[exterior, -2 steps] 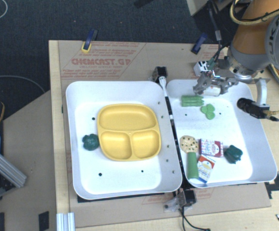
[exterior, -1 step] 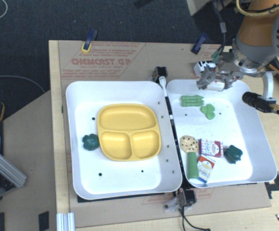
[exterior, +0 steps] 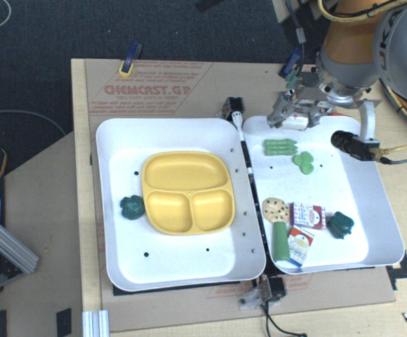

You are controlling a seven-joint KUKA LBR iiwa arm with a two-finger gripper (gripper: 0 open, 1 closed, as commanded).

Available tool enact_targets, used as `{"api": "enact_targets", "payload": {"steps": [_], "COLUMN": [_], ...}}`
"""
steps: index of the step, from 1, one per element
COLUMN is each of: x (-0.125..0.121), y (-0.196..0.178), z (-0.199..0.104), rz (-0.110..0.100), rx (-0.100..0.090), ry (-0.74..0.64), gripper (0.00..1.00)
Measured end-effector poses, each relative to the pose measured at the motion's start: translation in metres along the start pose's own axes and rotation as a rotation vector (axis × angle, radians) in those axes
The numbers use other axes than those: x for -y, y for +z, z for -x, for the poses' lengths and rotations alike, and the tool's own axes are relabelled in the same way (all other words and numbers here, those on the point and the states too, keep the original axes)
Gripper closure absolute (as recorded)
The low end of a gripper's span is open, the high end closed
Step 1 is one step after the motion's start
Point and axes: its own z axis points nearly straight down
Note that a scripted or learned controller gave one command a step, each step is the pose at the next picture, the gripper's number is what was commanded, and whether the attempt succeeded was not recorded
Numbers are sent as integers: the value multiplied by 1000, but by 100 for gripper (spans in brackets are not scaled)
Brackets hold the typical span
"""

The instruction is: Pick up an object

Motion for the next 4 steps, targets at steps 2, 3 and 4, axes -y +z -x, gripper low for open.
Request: {"api": "enact_targets", "payload": {"steps": [2, 3, 4], "x": [9, 9, 12], "y": [-4, -4, 13], "z": [0, 11, 12], "rz": [0, -1, -8], "rx": [1, 1, 0], "ry": [3, 5, 5], "gripper": [100, 100, 100]}}
